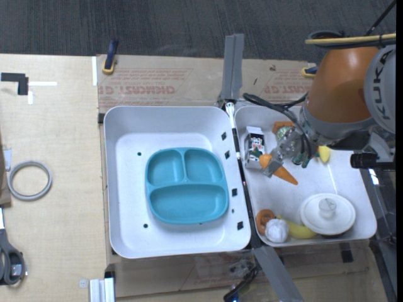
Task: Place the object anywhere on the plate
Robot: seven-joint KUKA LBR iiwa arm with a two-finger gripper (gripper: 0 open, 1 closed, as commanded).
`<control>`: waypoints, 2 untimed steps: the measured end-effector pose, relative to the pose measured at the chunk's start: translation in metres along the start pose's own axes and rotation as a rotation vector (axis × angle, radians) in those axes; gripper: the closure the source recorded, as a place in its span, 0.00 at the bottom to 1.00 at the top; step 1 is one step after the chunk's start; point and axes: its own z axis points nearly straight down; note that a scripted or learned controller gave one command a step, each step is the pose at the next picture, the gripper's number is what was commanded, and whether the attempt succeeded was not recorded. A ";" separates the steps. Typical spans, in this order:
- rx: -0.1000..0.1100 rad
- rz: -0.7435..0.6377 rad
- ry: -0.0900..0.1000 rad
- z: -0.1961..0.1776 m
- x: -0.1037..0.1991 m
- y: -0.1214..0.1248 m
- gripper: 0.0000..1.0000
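A blue plate (pixel 187 185) with three compartments lies in the middle of the left bin (pixel 119 168). An orange carrot (pixel 281 170) lies slantwise in the right bin (pixel 343 175), near its left wall. My gripper (pixel 286 151) hangs low over the upper part of the right bin, just above and to the right of the carrot's thick end. The wrist and its orange band (pixel 337 87) hide what lies beneath them. I cannot make out whether anything is held.
Also in the right bin are a small printed box (pixel 254 145), a white lidded bowl (pixel 327 212), a yellow piece (pixel 323 153), a banana (pixel 302 231), a white ball (pixel 276 231) and an orange-brown ring (pixel 264 218). A grey ring (pixel 27 180) lies on the bench at left.
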 end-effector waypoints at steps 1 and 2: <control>-0.002 -0.026 0.001 -0.045 0.024 0.087 1.00; -0.001 -0.026 0.001 -0.045 0.024 0.086 0.00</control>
